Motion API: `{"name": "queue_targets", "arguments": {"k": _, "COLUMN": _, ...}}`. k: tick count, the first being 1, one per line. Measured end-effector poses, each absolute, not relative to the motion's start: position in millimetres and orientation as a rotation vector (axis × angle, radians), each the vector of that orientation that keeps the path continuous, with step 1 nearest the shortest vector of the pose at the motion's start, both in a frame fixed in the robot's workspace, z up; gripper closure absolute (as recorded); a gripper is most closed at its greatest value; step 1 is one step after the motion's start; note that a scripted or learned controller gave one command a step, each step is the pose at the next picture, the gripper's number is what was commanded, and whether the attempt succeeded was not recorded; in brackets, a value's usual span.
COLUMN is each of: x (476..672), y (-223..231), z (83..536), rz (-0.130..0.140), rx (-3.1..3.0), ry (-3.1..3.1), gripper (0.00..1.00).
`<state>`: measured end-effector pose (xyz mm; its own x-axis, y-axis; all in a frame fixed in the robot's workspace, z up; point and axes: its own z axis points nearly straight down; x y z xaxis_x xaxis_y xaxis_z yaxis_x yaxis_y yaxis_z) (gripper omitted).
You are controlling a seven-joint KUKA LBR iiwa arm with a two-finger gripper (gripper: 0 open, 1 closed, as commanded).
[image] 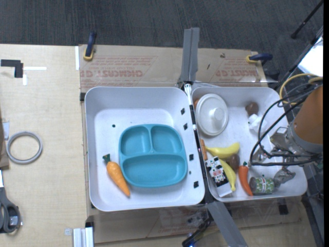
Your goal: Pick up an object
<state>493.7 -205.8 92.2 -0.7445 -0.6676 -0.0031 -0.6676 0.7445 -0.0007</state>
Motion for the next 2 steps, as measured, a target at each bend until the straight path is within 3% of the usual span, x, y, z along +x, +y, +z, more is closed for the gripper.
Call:
{"name": "queue_targets", "arguments": {"k": 1, "x": 485.7, "y": -138, "z": 93, "rz": 0.0, "rx": -1.238, "ry": 2.883, "gripper": 0.0}}
{"name": "queue_targets", "arguments": {"k": 2, "x": 603.9, "y": -121, "z": 93, "rz": 0.0, "rx": -0.956, "ry": 2.987, "gripper": 0.0}}
